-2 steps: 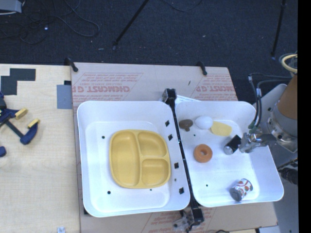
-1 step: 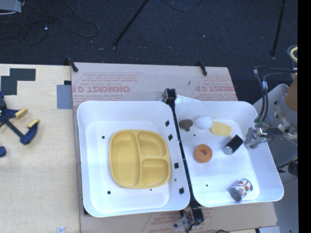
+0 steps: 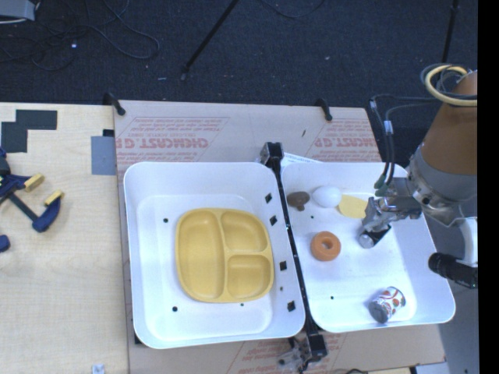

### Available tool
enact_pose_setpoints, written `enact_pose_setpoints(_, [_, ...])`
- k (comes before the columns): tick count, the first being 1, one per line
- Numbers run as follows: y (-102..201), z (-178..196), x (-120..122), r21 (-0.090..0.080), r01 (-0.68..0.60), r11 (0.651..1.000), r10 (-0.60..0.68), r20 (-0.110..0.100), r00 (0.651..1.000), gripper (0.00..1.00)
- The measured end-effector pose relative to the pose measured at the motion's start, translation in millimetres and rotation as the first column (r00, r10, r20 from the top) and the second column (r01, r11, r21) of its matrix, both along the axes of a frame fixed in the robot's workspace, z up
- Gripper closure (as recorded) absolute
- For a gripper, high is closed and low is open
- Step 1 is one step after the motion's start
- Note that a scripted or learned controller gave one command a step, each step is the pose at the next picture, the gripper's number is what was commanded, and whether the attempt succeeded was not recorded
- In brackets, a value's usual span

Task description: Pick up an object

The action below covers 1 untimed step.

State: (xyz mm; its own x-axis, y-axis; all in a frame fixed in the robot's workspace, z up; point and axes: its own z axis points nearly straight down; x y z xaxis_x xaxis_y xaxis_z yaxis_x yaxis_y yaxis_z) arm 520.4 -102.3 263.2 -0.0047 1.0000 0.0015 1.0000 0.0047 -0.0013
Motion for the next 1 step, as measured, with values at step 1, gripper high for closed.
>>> enact_pose_setpoints(1, [43.7,-2.4,17.7,0.000,0.001,1.000,-0.001,-0.001,1.000,1.00])
